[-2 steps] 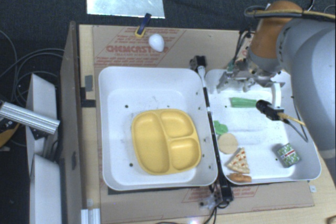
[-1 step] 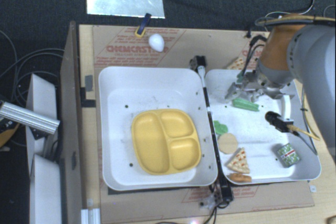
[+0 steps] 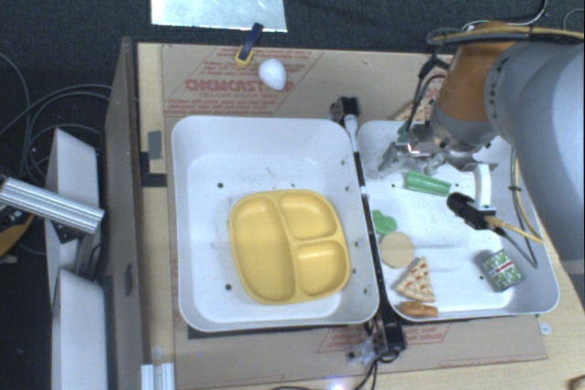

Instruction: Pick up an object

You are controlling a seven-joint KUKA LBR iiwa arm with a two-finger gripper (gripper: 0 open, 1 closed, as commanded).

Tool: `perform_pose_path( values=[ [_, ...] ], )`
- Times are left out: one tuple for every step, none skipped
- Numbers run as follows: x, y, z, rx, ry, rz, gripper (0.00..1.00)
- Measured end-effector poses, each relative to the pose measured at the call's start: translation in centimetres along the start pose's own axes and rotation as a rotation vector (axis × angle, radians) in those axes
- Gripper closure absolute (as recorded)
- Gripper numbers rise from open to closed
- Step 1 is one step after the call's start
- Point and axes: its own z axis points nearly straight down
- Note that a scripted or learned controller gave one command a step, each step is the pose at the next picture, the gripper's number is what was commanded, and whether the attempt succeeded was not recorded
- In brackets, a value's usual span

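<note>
The grey arm (image 3: 539,96) is the largest thing, cut off by the right edge, its orange band bent over the far corner of the right bin (image 3: 457,256). The left bin (image 3: 196,196) bears a yellow divided plate (image 3: 288,244) lying flat near its middle. The gripper (image 3: 405,156) hangs low at the right bin's far left corner, a tangle of metal and wire from this angle, and whether it is apart or closed cannot be told. A green stick (image 3: 427,184) lies just beside it on the near side, tilted; contact between them is unclear. Nearer along the bin's left wall sit a pizza slice (image 3: 417,280), a round tan biscuit (image 3: 397,249), a small green piece (image 3: 384,222) of unclear shape, and a sausage (image 3: 416,310) at the front rim. A small green and red packet (image 3: 500,270) lies well apart at the right
</note>
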Motion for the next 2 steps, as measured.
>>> perform_pose_path(
  values=[
    [-3.1,-2.1,0.0,0.002,-0.001,0.007,0.00],
    [-5.5,-2.3,0.0,-0.001,-0.002,0.006,0.00]
  ],
)
